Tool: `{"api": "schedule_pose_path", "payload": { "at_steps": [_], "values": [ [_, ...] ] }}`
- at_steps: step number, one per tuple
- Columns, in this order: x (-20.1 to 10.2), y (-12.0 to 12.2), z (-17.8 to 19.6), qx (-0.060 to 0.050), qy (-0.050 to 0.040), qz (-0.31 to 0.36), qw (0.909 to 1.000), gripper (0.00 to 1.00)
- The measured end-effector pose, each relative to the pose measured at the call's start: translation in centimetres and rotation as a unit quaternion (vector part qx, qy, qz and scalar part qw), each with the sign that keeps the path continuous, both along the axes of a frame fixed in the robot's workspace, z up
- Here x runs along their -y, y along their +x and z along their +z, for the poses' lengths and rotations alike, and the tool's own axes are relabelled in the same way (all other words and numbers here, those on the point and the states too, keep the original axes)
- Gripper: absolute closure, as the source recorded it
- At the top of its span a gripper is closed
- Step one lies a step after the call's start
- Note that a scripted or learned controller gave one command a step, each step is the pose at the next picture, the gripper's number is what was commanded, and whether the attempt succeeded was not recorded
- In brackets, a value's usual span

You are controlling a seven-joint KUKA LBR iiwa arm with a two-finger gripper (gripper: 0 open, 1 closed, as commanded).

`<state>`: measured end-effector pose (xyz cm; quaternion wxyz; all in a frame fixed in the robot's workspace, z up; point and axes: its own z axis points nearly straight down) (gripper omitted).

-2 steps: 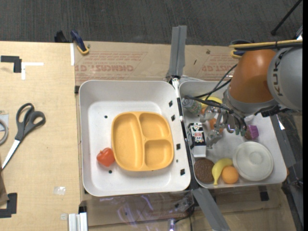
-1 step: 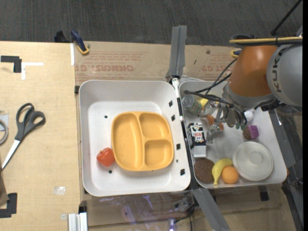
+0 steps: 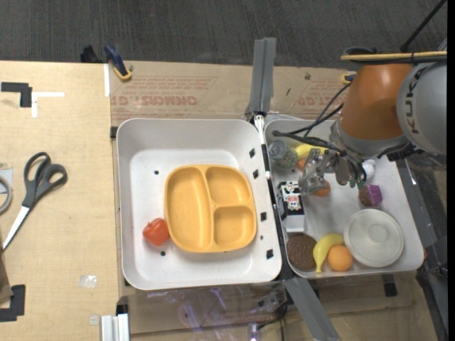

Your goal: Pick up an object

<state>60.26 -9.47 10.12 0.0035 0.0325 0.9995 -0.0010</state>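
My gripper [image 3: 321, 176] hangs over the upper middle of the right bin [image 3: 412, 212], below the orange band of the arm [image 3: 373, 101]. A small orange object [image 3: 320, 189] lies right at its tip; whether it is held cannot be told. Around it lie a yellow piece [image 3: 304, 150], a greyish round item [image 3: 279, 151] and a purple piece [image 3: 370, 195]. Toward the front of the bin sit a white bowl [image 3: 375, 237], a banana [image 3: 323, 248], an orange [image 3: 340, 258] and a brown disc [image 3: 301, 251].
The left bin [image 3: 135, 148] bears a yellow divided plate [image 3: 210, 207] with a red fruit [image 3: 156, 231] beside its left edge. A small black-and-white card [image 3: 291, 197] lies by the right bin's left wall. Scissors [image 3: 34, 185] rest on the bench at far left.
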Motion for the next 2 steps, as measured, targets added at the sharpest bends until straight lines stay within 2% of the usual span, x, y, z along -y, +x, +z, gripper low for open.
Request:
{"api": "schedule_pose_path", "payload": {
  "at_steps": [1, 2],
  "values": [
    [2.7, -1.4, -0.9, -0.002, 0.0002, 0.210, 0.9776, 1.00],
    [0.3, 2.6, -0.9, -0.001, 0.0006, 0.182, 0.9834, 1.00]
  ]
}}
